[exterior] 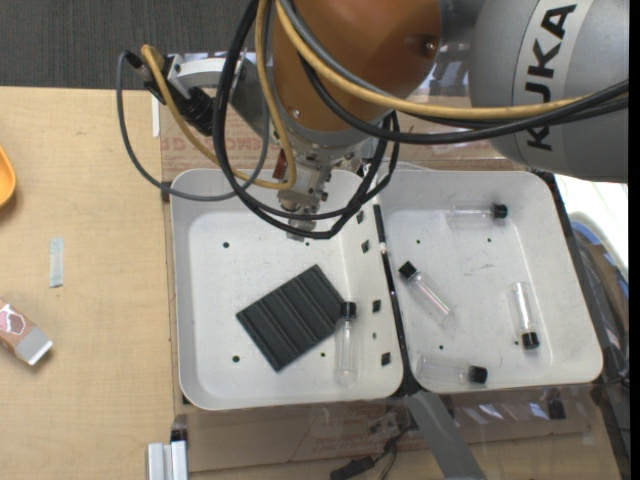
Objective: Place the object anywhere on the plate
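Your gripper point(300, 216) hangs over the left bin point(210, 298), just beyond the dark ribbed plate point(292, 316); whether it is open or closed, I cannot tell. The nearest tube point(346, 353) lies just beside the plate's right corner, so grasp across its middle, clear of the bin wall.

Pretty bright, even light from overhead. White bins point(200, 268) look a bit washed out, shadows are soft, and the arm point(480, 38) up close goes slightly blurry.

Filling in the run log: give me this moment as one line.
gripper: above left bin's far side | dark ribbed plate: in left bin | tube: beside plate, not on it | four tubes: in right bin
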{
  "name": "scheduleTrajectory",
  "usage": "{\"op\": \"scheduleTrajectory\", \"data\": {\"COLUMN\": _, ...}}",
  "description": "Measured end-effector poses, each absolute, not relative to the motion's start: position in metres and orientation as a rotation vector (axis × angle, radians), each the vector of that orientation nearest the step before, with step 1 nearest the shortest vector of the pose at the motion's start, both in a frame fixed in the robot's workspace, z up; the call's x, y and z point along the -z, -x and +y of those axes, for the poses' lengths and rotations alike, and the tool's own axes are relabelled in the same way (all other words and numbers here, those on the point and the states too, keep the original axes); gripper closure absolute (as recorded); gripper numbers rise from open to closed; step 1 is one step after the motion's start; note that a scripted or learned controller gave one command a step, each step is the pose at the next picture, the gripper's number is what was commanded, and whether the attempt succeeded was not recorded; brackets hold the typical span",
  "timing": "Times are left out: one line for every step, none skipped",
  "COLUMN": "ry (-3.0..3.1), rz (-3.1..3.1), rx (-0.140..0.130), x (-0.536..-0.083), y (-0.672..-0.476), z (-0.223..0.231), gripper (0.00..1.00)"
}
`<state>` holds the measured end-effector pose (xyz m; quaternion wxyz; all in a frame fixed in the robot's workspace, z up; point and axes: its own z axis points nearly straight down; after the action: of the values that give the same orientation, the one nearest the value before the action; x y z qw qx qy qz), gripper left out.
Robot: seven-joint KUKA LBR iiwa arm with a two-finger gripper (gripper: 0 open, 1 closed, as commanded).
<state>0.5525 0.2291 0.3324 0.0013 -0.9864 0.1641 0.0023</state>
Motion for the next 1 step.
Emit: {"op": "scheduleTrajectory", "data": {"ry": 3.115, "rz": 0.382, "rx": -0.006, "x": -0.2487, "y": -0.6422, "z": 0.2131, "gripper": 1.0}}
